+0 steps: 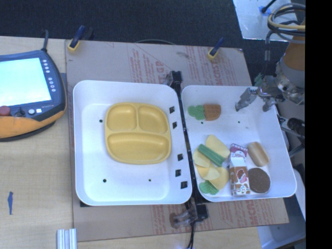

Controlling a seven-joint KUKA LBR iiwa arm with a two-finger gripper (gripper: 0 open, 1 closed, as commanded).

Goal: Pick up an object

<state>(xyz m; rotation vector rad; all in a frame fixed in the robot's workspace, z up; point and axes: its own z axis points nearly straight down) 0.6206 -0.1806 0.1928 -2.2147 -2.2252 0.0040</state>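
The right white bin [270,119] holds several toy foods: a brown and green piece [205,111] at its far left, a yellow and green pile [212,164], a brown and white carton [238,176], a tan bun [258,153] and a dark brown disc [259,180]. My gripper [256,100] hangs over the bin's far right corner, fingers spread open with nothing between them. It is well apart from every toy.
The left white bin [88,154] bears a yellow divided plate [138,133]. A teach pendant [26,95] lies at the left of the bench. Clamps [77,37] hold the cardboard sheet at the back. Cables [285,17] loop at the top right.
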